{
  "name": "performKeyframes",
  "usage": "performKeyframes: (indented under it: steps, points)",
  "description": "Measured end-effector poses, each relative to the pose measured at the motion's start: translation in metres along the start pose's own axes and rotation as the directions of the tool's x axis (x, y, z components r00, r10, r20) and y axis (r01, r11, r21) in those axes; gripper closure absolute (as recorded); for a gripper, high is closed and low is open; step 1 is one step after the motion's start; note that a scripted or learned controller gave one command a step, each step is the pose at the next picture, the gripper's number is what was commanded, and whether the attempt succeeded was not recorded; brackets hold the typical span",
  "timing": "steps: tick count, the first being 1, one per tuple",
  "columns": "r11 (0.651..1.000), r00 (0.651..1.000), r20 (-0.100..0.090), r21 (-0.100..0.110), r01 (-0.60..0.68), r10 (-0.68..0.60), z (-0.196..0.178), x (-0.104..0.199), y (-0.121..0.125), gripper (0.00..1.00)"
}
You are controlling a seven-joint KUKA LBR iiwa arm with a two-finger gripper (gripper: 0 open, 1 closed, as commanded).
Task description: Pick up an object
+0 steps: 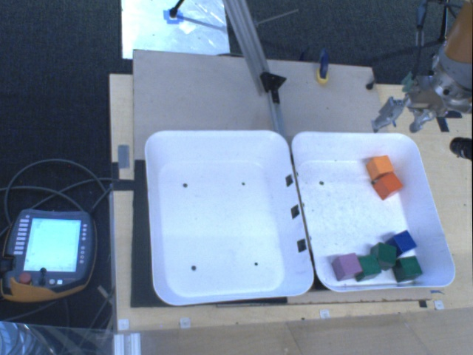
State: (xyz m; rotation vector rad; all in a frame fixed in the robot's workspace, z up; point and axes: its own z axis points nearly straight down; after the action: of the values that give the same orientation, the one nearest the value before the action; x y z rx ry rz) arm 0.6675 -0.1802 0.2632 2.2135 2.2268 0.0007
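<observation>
the bench (332, 98) bears 2 white bins (222, 213) side by side.

The gripper (403, 117) is hanging open above the bench beyond the right bin (430, 170), where orange blocks (383, 177) and seemingly five other blocks (377, 260) are lying.

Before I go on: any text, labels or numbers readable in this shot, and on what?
None can be read.
Pendant: its lit screen and keys are too blurred to read.
Blocks, such as the orange block and the purple block: plain faces, no markings.
Bins: dark dots and clips, no lettering.
</observation>
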Motion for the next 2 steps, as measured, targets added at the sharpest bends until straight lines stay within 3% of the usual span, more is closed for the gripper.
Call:
performKeyframes:
  steps: [1,2]
  points:
    - [1.0,1.0,0.001,0.0,-0.001,0.001,0.0,0.0,0.0,0.0]
    - [1.0,1.0,0.0,0.003,-0.001,0.001,0.046,0.007,0.006,0.0]
